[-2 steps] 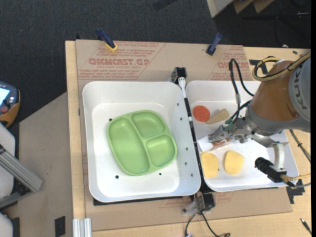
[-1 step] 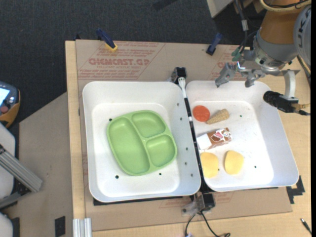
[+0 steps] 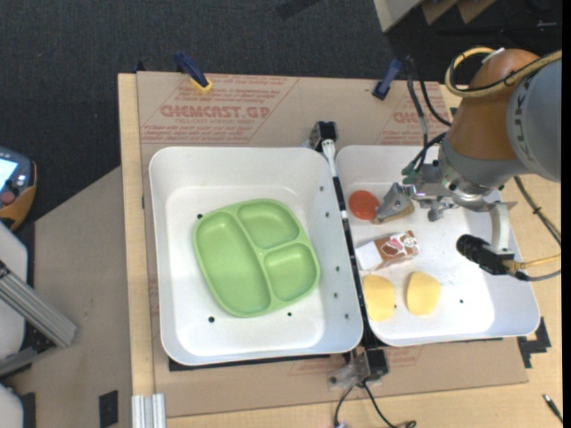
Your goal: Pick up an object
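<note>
Nothing is lifted yet, by the look of it: the gripper (image 3: 395,205) hangs low in the right bin (image 3: 513,315), its tip just right of the red round object (image 3: 362,204), and whether its jaws are spread or pressed together I cannot tell; the wrapped snack (image 3: 395,247) and two yellow pieces (image 3: 402,295) lie nearer, the green divided tray (image 3: 256,256) in the left bin (image 3: 169,266)

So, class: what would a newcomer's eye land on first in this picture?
Probably the green divided plate, alone in the left bin. Next, the grey and orange arm over the right bin, its hand beside a red round object. Below lie a small packet and two yellow pieces.
</note>
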Robot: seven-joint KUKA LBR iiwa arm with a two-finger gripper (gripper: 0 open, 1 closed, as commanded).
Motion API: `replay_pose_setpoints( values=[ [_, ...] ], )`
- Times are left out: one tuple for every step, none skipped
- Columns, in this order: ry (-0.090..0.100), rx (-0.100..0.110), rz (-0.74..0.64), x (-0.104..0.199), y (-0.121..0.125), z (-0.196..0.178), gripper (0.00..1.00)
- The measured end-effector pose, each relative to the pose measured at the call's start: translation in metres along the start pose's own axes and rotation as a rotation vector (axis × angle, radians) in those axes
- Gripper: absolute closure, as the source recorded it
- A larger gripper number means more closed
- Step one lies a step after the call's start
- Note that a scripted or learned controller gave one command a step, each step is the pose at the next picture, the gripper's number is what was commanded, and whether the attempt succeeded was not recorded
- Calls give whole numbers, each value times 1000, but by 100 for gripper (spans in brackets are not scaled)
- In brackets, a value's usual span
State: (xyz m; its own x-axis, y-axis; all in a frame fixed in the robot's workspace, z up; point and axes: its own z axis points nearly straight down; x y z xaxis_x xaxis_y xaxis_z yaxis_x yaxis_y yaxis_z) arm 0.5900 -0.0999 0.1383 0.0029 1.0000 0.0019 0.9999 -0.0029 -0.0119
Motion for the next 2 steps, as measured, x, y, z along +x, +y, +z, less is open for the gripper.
replay_pose_setpoints(
  values=[
    [0,-10,2,0,-64,56,0],
    [-4,-18,-1,-1,-61,42,100]
  ],
)
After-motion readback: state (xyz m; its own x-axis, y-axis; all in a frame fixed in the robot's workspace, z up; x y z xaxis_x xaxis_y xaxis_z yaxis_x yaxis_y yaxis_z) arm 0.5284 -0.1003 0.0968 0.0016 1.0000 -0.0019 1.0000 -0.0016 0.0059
